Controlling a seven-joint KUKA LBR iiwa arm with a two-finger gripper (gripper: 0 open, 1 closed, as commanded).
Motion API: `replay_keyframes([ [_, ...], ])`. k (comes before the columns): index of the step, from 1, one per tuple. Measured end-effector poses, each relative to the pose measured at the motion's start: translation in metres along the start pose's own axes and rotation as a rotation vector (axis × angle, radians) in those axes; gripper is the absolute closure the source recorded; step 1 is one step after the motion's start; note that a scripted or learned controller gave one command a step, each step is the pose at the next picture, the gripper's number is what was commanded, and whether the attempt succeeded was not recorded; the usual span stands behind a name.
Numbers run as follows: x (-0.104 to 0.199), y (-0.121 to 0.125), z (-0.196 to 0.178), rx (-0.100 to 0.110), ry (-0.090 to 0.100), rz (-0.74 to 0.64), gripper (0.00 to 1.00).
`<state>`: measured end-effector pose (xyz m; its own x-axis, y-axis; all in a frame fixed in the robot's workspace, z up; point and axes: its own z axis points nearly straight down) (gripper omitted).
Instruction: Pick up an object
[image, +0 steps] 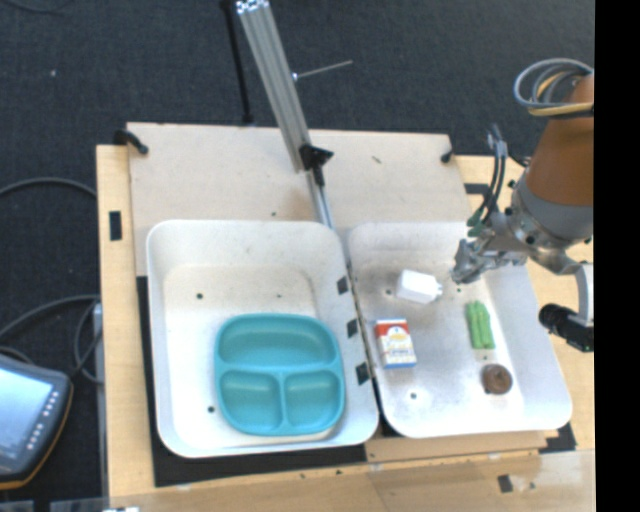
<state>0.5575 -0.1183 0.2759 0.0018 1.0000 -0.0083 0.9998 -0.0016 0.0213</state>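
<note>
White block (419, 287) sits in the right bin (535, 400), nothing lifted yet. The gripper (467, 264) hangs just beside it, can't tell if it's open, too blurry. Whole grab's left, I'd say.

Position: one fixed camera above the pale wooden bench (200, 180), well back from it.
Direction: looks down at a slant, the far edge of the bench at the top.
Coverage: both shallow white plastic bins, left bin (180, 250) and right bin (540, 390), whole, with dark carpeted floor (100, 60) around.
Arm entry: the grey arm with its orange band (560, 160) reaches in from the right.
Shared views: single view.
</note>
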Motion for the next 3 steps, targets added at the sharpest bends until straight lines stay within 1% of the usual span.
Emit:
replay_keyframes([
  [3, -0.004, 0.003, -0.031, -0.013, -0.007, -0.015, 1.00],
])
